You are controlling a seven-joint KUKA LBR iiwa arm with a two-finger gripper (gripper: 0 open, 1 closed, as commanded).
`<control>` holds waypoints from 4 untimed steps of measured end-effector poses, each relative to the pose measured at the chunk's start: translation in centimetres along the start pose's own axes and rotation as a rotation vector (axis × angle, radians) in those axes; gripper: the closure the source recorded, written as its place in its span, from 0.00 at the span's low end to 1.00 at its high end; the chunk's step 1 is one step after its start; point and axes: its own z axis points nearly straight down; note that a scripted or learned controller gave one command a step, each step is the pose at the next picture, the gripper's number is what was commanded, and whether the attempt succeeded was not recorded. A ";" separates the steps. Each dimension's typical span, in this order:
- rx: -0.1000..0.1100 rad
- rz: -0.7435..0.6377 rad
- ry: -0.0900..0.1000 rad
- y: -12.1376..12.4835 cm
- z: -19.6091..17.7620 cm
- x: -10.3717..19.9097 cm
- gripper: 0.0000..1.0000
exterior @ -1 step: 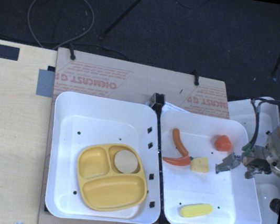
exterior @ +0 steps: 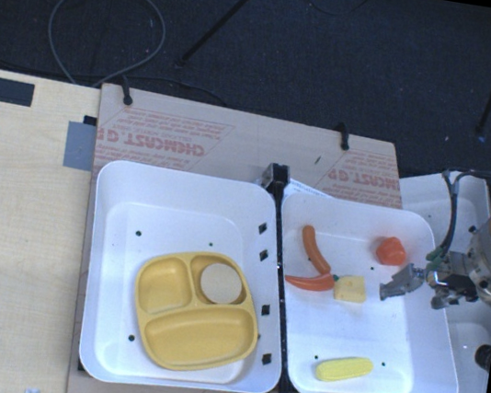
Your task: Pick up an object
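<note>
Tool over the right bin's right side, gripping nothing.
Fingers parted and bare, hanging just right of the yellow block. Orange lump near above-left, carrot and sausage farther left, corn cob well below.

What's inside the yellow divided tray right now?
A pale round disc sits in the yellow tray's upper right compartment. The other two compartments look bare. Whatever is under the disc is covered.

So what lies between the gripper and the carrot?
In the camera view, the yellow cube sits between the gripper and the carrot, right beside the carrot's green end.
</note>
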 end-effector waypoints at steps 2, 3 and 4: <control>0.004 0.000 0.002 -0.4 9.0 1.2 0.00; 0.004 0.000 0.002 -0.6 13.4 1.2 0.00; 0.002 0.005 0.001 -0.5 12.2 1.1 1.00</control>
